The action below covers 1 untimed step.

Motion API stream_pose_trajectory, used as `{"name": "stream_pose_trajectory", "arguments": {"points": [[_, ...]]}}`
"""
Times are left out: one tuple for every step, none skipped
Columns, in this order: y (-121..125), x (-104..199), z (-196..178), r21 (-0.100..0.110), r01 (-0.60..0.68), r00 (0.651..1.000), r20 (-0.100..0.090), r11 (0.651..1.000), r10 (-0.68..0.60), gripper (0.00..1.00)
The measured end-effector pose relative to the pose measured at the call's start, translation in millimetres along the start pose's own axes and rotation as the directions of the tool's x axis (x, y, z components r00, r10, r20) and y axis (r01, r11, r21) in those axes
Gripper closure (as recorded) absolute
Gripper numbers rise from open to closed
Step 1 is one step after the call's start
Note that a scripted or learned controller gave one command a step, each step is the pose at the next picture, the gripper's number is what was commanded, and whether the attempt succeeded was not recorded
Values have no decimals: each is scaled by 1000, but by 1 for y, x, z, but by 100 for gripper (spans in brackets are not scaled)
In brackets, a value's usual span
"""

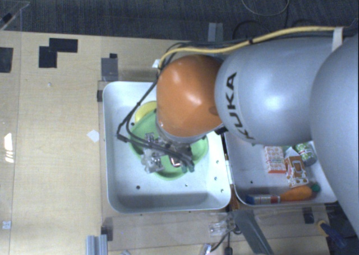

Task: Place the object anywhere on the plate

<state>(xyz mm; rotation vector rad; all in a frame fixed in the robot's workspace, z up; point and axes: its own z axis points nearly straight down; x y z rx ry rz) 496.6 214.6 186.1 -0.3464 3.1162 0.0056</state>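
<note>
We are seeing the gripper [162, 158] hanging low over the green plate [197, 148] in the left bin [120, 136]; whether it is open or closed, we cannot tell. The task's object is hiding from us under the arm [269, 91]. In the right bin [242, 192] a carrot [295, 194], a small packet [274, 160] and a marker [263, 198] are lying together. Both bins are sitting on the wooden worktop [50, 136].

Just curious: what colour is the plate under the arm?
Green, with a yellowish patch; the plate shows in the camera view.
</note>
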Motion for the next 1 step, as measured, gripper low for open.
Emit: {"name": "stream_pose_trajectory", "arguments": {"points": [[0, 0, 0, 0, -1, 1000, 0, 1000, 1, 0]]}}
